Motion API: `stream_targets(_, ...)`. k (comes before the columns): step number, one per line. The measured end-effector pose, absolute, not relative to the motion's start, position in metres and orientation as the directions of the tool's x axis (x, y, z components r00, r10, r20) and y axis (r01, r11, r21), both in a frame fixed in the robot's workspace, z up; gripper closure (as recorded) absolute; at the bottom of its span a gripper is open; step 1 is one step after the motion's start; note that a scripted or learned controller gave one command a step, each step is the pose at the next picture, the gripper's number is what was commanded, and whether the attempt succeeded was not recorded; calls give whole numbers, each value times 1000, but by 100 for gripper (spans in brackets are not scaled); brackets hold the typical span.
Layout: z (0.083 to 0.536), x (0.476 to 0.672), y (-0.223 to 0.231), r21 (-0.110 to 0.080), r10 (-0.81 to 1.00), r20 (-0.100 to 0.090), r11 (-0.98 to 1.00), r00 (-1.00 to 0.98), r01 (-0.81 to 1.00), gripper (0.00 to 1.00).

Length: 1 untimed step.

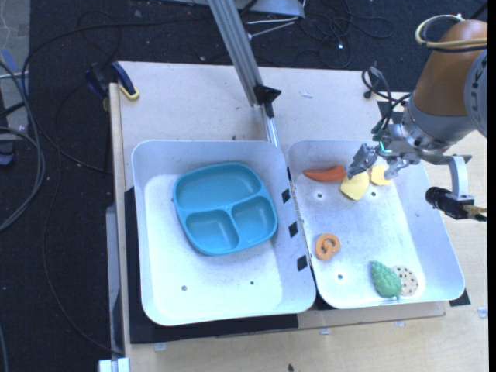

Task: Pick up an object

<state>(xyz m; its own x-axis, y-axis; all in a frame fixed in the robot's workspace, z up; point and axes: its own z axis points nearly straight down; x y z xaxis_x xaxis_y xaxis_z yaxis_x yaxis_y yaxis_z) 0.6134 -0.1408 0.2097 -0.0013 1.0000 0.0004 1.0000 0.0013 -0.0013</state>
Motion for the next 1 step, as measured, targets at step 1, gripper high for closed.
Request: stream_targets(1,210,614,-141,0,1000,0,2,-2,1000,0)
